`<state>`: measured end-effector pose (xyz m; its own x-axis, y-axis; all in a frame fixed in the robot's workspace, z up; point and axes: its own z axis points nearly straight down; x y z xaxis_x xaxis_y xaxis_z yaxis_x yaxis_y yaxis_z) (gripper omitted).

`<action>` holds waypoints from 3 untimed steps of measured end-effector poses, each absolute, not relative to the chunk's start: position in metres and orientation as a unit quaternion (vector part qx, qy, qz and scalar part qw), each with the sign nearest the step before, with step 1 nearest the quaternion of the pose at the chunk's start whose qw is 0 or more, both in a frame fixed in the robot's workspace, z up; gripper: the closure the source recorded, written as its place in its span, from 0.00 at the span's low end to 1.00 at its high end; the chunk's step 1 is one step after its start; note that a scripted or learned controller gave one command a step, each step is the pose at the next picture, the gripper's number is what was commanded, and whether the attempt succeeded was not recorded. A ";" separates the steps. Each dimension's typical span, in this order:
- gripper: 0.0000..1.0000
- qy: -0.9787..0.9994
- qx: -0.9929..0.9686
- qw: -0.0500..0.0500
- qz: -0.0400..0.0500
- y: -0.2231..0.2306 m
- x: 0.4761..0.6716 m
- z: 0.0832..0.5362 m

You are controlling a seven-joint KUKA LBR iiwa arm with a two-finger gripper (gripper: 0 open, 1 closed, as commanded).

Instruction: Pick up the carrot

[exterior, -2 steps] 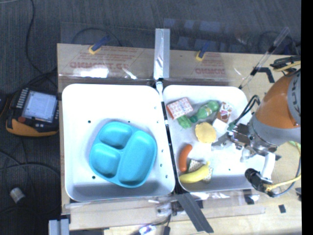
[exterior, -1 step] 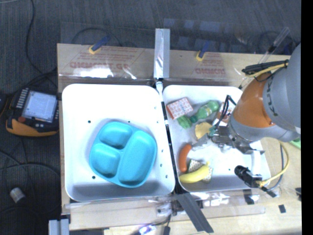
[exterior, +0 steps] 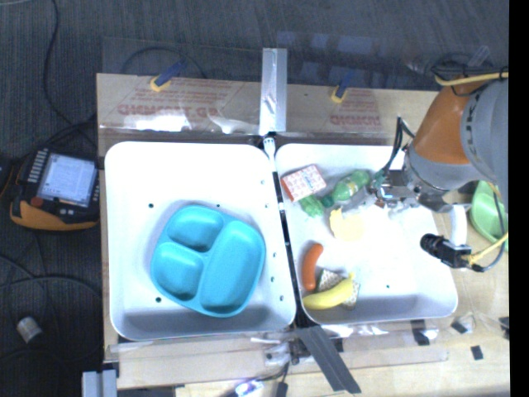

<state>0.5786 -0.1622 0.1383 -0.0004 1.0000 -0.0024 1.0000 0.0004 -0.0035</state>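
Note:
The carrot (exterior: 311,265), short and orange, lies near the left wall of the right bin (exterior: 413,292). A yellow banana (exterior: 329,296) touches its lower end. My gripper (exterior: 387,193) hangs over the bin's upper middle, beside a green vegetable (exterior: 343,188). It is well up and to the right of the carrot. The grey arm with its orange band (exterior: 442,135) reaches in from the right.
A red and white box (exterior: 301,180) and a pale yellow cheese wedge (exterior: 347,225) lie between the gripper and the carrot. The left bin (exterior: 132,164) holds a blue divided plate (exterior: 211,259). A green object (exterior: 488,209) and black fitting (exterior: 442,249) sit by the right rim.

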 end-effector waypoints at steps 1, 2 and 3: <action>0.00 -0.707 -0.707 0.000 0.002 -0.204 0.613 0.191; 0.00 -0.720 -0.694 0.002 0.002 -0.161 0.556 0.148; 0.00 -0.770 -0.638 0.001 0.001 -0.153 0.509 0.170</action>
